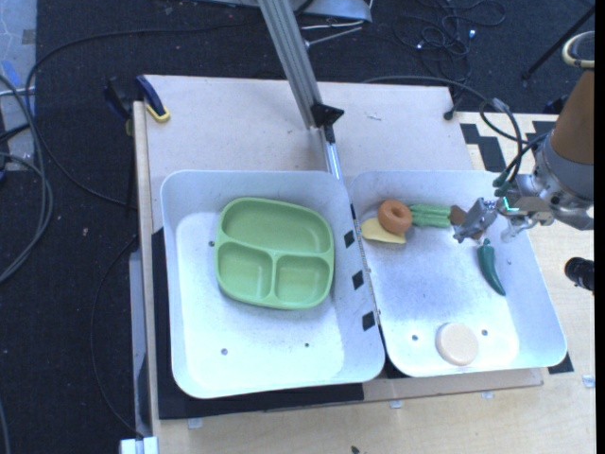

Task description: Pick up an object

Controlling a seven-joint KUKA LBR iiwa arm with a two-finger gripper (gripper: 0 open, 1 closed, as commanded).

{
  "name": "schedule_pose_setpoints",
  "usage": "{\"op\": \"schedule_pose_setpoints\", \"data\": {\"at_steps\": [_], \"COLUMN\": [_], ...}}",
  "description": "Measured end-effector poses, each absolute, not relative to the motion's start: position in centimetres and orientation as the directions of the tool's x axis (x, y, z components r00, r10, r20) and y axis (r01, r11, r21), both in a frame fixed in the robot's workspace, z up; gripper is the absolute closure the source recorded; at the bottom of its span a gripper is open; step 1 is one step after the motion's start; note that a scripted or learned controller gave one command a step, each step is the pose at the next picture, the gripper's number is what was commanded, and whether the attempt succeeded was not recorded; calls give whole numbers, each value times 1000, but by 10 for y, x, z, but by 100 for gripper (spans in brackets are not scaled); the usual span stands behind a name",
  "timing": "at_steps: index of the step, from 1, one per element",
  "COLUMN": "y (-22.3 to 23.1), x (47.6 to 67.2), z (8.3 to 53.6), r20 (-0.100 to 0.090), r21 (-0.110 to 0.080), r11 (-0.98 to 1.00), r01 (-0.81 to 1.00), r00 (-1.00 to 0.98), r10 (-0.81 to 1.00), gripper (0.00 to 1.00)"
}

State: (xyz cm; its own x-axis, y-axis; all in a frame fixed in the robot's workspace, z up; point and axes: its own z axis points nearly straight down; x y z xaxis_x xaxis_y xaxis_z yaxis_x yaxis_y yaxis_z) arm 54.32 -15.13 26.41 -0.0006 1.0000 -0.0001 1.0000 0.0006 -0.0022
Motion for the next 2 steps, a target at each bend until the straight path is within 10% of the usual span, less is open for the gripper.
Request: {"op": "schedule_pose_setpoints", "data": {"at_steps": [2], "y": [-152], "x": [551], "z": [205], "r20": [0], "r21": [-3], "r11": [-1], "r01": [1000], "r00": [1], "r10": [1000], "gripper": [0]}}
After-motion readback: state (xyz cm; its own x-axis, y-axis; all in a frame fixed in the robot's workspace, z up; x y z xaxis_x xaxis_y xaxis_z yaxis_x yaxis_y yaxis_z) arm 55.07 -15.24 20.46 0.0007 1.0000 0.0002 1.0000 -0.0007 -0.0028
